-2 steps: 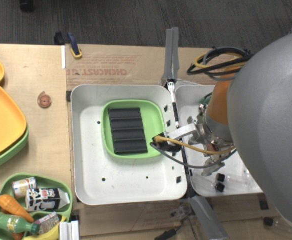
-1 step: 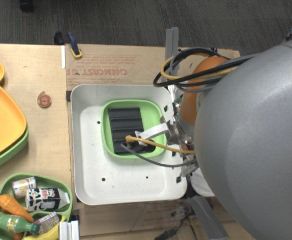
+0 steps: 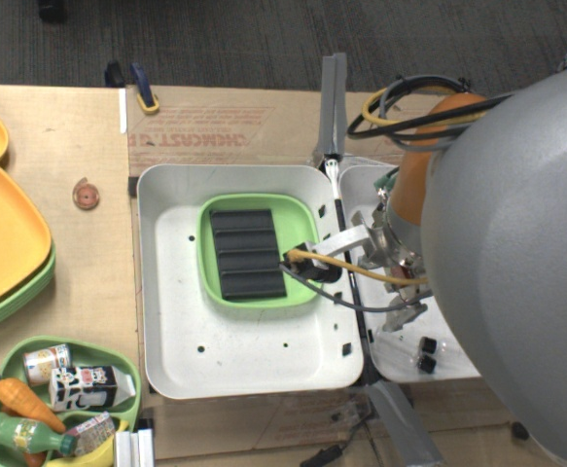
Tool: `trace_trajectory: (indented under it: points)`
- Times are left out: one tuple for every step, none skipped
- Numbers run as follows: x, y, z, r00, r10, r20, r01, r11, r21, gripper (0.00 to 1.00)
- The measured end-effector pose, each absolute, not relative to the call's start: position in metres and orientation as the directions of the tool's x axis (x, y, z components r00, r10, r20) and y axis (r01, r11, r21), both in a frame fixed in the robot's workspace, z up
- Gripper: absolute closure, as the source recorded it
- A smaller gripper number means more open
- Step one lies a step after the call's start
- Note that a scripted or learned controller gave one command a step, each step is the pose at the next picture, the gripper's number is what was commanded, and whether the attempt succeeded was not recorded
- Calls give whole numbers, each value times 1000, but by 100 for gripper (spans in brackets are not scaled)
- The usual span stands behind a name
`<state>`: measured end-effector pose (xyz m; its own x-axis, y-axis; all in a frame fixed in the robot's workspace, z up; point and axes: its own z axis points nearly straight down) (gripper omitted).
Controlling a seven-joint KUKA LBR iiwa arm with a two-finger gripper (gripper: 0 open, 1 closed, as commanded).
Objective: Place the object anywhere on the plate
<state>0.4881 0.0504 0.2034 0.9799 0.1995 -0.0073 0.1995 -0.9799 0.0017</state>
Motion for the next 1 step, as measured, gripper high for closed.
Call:
trace_trajectory:
  points:
    - [551, -12, 190, 978, 207, -7, 207, -978, 1, 0]
